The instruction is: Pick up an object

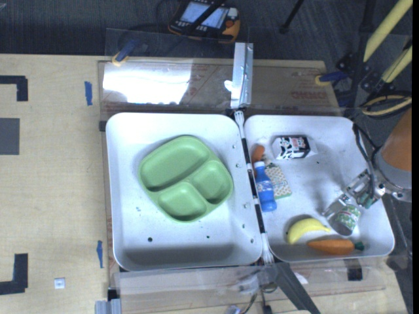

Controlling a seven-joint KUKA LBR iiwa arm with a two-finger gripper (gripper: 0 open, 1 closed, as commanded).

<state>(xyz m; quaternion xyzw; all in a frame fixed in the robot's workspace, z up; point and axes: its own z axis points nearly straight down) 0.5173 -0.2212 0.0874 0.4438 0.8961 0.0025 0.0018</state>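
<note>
Yellow and orange sit closest to where we are working: in the camera view, the banana [308, 228] and the carrot [332, 245] lie together in the right bin [327, 126], just below and slightly left of our pincer [353, 205]. The pincer itself is low over the bin floor near the right wall, its metal fingers pointing down and to the left, and we cannot tell from this angle whether they are spread or closed, nor whether anything sits between them. A small shiny, greenish object [345, 220] lies directly under the tips, touching or nearly touching them; what it is we cannot make out.

We judge that object to be the likeliest target, since it lies right at the tips. Failing that, the carrot is next: its long axis runs left to right, its green end toward the right wall, so a grasp across its width would suit.

Farther from the pincer, to its left, a blue bottle [264, 188] lies along the divider between the bins, long axis running up and down the view. Up and left of the pincer sits a black-and-white carton [291, 146]. Well apart, in the left bin [124, 175], rests a green divided plate [185, 176].
</note>
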